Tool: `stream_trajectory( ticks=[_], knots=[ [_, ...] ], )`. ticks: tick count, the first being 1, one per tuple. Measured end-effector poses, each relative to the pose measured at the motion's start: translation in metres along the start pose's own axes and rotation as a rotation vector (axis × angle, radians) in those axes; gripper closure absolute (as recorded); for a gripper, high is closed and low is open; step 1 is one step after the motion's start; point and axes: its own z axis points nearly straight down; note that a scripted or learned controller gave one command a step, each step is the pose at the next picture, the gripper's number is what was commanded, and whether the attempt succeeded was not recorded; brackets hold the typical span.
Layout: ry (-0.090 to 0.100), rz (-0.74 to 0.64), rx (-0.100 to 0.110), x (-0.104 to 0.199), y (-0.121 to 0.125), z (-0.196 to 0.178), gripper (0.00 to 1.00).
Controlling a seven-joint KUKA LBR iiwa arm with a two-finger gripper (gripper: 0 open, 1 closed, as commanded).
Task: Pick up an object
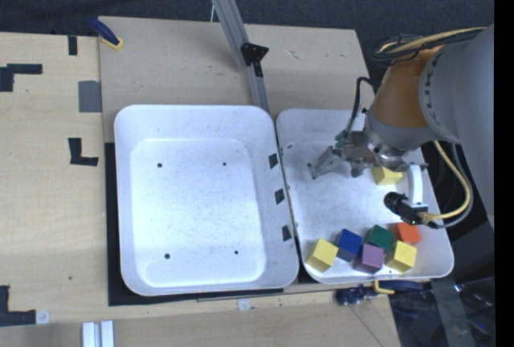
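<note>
Nothing lifted yet: I see the gripper (325, 166) low in the right bin (321, 128), jaws apart, blocks (349, 243) untouched nearby.

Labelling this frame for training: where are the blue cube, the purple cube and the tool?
blue cube (349, 242): camera view, top face.
purple cube (372, 256): camera view, top face.
tool (321, 168): camera view, between fingertips.
</note>
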Motion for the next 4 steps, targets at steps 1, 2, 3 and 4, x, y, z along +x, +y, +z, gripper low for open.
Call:
stream_trajectory(
  ticks=[1,2,3,4],
  knots=[
    [0.001,-0.002,-0.004,0.001,0.001,-0.013,1.00],
    [-0.001,0.000,-0.010,0.000,-0.008,-0.064,1.00],
    [0.000,-0.001,-0.009,0.000,-0.007,-0.093,1.00],
    [0.002,-0.006,-0.004,0.058,-0.014,-0.089,1.00]
  ],
)
